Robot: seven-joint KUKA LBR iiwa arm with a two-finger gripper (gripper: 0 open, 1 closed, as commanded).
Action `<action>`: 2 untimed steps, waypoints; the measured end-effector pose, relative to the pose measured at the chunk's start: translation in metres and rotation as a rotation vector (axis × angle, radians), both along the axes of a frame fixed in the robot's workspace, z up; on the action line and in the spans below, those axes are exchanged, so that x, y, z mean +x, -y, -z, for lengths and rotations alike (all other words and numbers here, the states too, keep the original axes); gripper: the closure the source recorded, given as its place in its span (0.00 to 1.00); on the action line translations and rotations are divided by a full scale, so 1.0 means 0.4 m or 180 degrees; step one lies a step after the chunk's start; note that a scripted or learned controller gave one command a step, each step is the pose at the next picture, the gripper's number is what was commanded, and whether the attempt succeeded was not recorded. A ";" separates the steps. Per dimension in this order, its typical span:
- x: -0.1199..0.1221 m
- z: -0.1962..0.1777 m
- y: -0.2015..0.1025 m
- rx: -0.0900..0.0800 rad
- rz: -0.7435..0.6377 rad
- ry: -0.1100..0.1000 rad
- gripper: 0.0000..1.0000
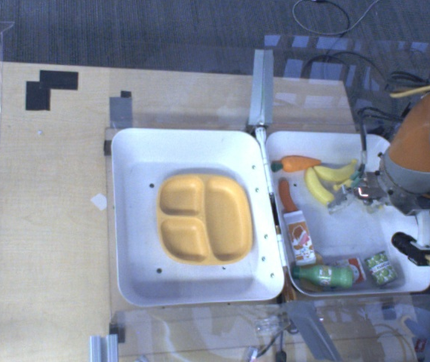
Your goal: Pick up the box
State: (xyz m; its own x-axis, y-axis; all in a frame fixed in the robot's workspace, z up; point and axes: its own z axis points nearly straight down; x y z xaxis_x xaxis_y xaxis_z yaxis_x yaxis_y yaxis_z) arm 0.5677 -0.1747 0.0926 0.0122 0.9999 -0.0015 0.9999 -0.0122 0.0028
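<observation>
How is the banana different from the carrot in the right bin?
The banana is yellow and curved; the carrot is orange and straight. The banana looks thicker than the carrot. The banana lies next to the hand, the carrot farther from it. Both lie at the far end of the right bin, touching each other.

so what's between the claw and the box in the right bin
In the camera view, bare white bin floor lies between the claw by the bananas and the box; nothing sits on that stretch.
</observation>
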 end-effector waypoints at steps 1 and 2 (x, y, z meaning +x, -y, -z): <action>-0.169 0.004 0.073 0.0016 0.0182 0.0000 0.00; -0.028 0.009 -0.008 -0.0001 0.0196 0.0033 0.00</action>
